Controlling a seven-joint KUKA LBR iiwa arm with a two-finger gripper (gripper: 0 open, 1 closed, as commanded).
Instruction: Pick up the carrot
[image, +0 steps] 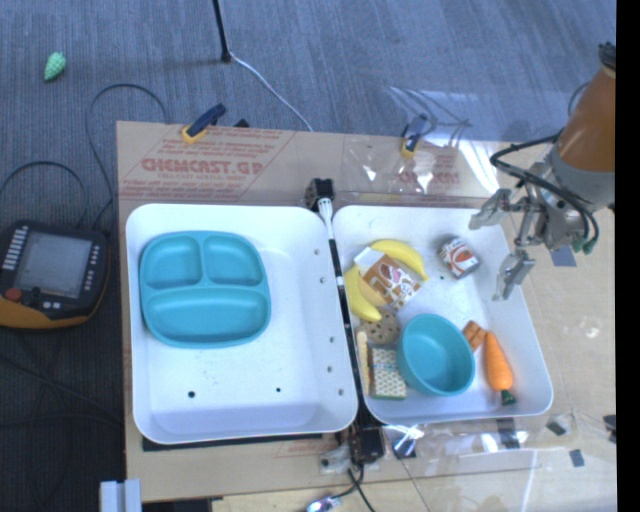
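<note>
Your tool (510, 250) hangs wide open; grip the light, stiff, slippery carrot (498, 365) across its thick middle.

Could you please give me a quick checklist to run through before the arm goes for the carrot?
1. Carrot visible in the right bin: ok.
2. Carrot's top unobstructed: ok.
3. Room beside it: not ok; blue bowl and bin wall lie close.
4. End effector above the carrot: not ok; it sits over the bin's far right edge.
5. End effector free of objects: ok.
6. Fingers open: ok.
</note>
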